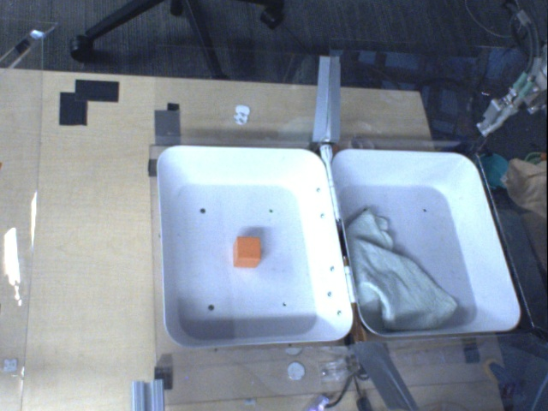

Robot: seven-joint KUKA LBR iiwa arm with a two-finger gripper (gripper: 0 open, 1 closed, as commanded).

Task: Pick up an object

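Note:
A small orange cube (pixel 247 252) sits near the middle of the left bin (pixel 184 315). A crumpled grey cloth (pixel 396 276) lies in the right bin (pixel 479 195), against its left wall and front. My gripper (pixel 503 110) hangs at the view's top right, outside the bins and just past the right bin's far right corner. It is well away from both the cube and the cloth, and nothing shows in it.
A grey metal post (pixel 325 101) stands behind the seam between the two bins. The wooden bench (pixel 77 255) stretches to the left, with black tape marks (pixel 84 99) at its back. Cables and clutter (pixel 522 178) lie along the right edge.

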